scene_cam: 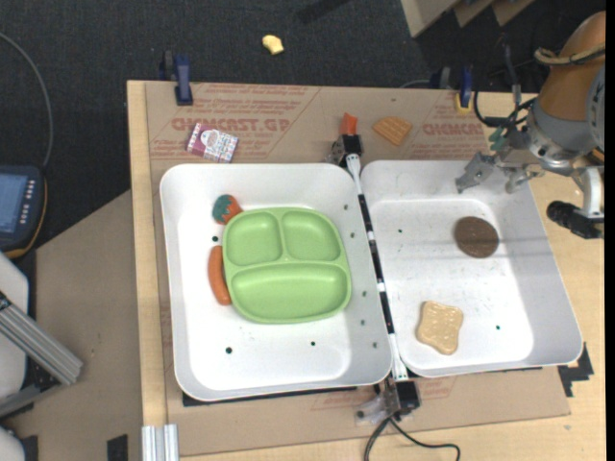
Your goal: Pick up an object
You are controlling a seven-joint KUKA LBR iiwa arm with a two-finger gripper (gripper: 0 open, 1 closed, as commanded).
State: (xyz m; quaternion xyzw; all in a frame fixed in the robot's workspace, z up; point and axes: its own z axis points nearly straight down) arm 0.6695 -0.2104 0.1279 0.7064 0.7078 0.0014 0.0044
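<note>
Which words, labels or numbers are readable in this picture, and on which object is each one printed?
"CHEMCAST GP": large reddish print on the brown board beneath the bins, left of the centre clamp; the letters are faint, so this reading is uncertain.
A similar reddish print on the board's right part: too blurred to read.
Small pink and white packet: print too small to read.

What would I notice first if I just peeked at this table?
Probably the big green plate with three sections, sitting in the left bin, with an orange carrot-like toy tucked along its left edge. In the right bin lie a round brown cookie and a tan cracker nearer the front. The robot's pincer hangs over that bin's far right corner.
</note>
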